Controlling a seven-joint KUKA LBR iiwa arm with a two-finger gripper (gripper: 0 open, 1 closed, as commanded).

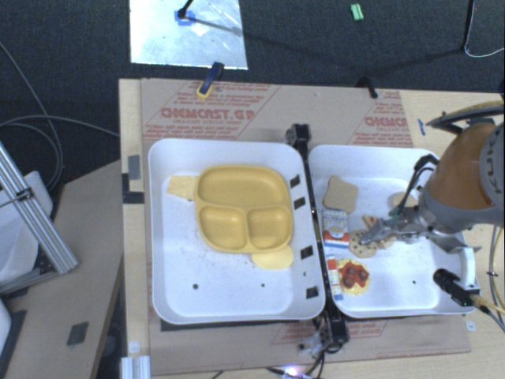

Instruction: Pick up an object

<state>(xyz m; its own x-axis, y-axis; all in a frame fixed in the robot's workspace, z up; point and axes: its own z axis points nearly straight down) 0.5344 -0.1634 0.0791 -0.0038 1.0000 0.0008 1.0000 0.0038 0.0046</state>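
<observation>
Arm: you see the arm (pixel 465 176) reach in from the right, bent low over the right bin (pixel 410 294), so the wrist hangs close above the food pieces.
Tool: the tool (pixel 379 231) sits low among the items at the bin's middle; its tips blend into the clutter, so you cannot tell how it is set, nor whether anything sits in it.
Likely target: a small brown cookie (pixel 364 245), touching or just beside the tool tip; which one, I cannot tell.
Other pieces, right bin: a toast slice (pixel 341 193) lies at the far left, a pizza piece (pixel 353 275) near left, and a small packet (pixel 334 225) between them by the left wall. They are spread apart, which leaves you room to close on one alone.
Left bin: the left bin (pixel 181 290) holds a yellow tray (pixel 241 208), with a flat yellow piece (pixel 181 186) at its left edge and another (pixel 272 257) at its near edge. These lie well apart from the tool.
Judgement: the pick looks to be at the reach-down step, nothing lifted yet.
</observation>
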